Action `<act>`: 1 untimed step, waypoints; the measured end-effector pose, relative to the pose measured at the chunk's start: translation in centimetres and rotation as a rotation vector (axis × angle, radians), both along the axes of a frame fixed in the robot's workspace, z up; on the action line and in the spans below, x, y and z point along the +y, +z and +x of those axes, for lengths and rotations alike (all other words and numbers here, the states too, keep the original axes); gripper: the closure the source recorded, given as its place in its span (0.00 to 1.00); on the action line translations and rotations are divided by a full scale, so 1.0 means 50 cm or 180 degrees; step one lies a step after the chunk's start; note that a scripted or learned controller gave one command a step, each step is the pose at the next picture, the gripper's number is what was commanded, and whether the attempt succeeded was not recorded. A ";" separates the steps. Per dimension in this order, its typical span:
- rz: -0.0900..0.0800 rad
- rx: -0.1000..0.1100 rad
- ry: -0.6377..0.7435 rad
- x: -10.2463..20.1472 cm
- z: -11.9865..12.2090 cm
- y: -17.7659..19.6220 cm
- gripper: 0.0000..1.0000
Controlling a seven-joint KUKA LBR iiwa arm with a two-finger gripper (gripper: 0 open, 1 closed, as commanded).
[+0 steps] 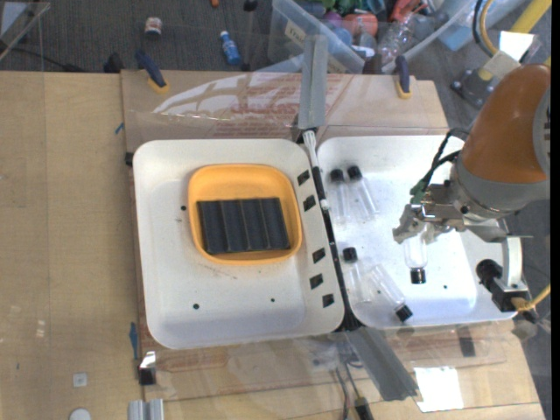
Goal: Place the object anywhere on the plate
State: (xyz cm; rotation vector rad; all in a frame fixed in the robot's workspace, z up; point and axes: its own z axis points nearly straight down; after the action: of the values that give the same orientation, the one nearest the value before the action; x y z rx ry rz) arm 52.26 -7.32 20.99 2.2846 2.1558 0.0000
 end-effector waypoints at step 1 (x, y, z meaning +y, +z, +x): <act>-0.0003 -0.0005 0.0172 0.013 0.129 -0.046 1.00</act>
State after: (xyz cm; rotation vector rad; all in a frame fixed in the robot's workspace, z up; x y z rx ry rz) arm 58.69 -6.70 18.71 2.2242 2.2154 0.0007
